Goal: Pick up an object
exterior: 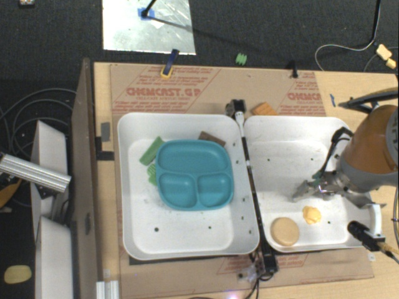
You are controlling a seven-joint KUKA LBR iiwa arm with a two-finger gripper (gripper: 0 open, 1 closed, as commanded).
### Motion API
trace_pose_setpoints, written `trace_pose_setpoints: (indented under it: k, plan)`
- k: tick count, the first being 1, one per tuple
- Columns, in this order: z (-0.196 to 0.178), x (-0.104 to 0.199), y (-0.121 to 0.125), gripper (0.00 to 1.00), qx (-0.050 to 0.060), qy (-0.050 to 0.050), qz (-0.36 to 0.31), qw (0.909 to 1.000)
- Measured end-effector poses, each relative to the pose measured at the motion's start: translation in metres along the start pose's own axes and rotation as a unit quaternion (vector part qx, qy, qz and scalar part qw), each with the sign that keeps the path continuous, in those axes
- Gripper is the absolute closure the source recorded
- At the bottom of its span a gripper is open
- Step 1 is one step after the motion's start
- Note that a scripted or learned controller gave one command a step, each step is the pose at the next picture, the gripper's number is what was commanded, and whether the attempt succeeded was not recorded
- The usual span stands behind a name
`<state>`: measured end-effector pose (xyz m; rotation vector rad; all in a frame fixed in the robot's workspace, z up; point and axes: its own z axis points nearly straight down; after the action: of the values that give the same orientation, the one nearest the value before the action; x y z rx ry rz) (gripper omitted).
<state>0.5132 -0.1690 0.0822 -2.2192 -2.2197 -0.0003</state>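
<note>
In the right bin (280, 142) lie a tan round disc (285, 231) near the front wall and a small yellow lump (312, 215) just right of it. My gripper (305, 190) hangs over the right bin's middle, pointing left, its fingertips a little above and left of the yellow lump. Nothing shows between its fingers. The left bin (143, 229) holds a teal three-section plate (193, 174), with a green piece (150, 151) poking out at its left edge and a brown piece (212, 138) at its far edge.
An orange block (264, 109) lies on the cardboard behind the bins. The grey arm with its orange band (374, 148) covers the right bin's right side. A black divider rail (248, 173) runs between the bins.
</note>
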Motion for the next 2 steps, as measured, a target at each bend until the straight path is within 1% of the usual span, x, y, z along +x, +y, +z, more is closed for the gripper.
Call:
trace_pose_setpoints:
  k: [1,2]
  plan:
    - [-0.079,-0.040,0.062,0.00,-0.008,-0.004,-0.002,1.0000]
    - [0.000,-0.017,0.018,0.00,-0.001,-0.001,0.000,1.0000]
